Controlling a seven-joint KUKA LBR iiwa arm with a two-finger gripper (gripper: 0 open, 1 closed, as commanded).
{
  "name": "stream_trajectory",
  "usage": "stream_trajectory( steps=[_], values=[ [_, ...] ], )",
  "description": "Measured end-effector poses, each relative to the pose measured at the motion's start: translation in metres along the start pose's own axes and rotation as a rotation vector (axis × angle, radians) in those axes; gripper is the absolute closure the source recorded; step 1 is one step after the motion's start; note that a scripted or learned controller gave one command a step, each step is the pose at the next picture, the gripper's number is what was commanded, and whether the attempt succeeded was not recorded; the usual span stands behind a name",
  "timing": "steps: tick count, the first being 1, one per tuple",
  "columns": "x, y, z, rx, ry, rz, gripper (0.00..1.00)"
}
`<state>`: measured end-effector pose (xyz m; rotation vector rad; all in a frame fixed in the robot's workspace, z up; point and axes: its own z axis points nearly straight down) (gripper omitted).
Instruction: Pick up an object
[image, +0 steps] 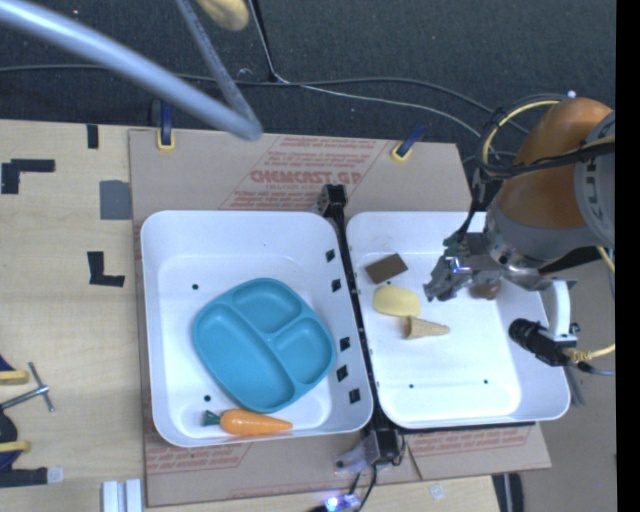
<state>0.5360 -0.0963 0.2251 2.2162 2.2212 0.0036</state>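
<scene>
Claw: metal two-finger gripper (445, 281) low over the right white bin (500, 400), grip state — cannot tell.
Nearest items: pale yellow chunk (396, 300), tan wedge (426, 327), brown flat square (386, 267), all just left of it.
Left white bin (165, 250): blue divided plastic tray (262, 343), orange toy carrot (254, 423).

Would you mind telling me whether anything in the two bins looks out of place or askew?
Only mildly: the blue divided plate lies askew in the left bin, and the carrot sits beside it, not on it. The right bin's pieces look loosely scattered, nothing spilled.
</scene>
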Motion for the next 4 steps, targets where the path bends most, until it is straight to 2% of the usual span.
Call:
stream_trajectory(
  steps=[1, 2, 4],
  values=[
    [0.0, 0.001, -0.027, 0.003, 0.0, 0.001, 1.0],
    [0.062, 0.014, -0.018, 0.006, 0.002, -0.005, 1.0],
    [0.157, 0.022, -0.017, 0.007, 0.001, -0.003, 1.0]
  ],
)
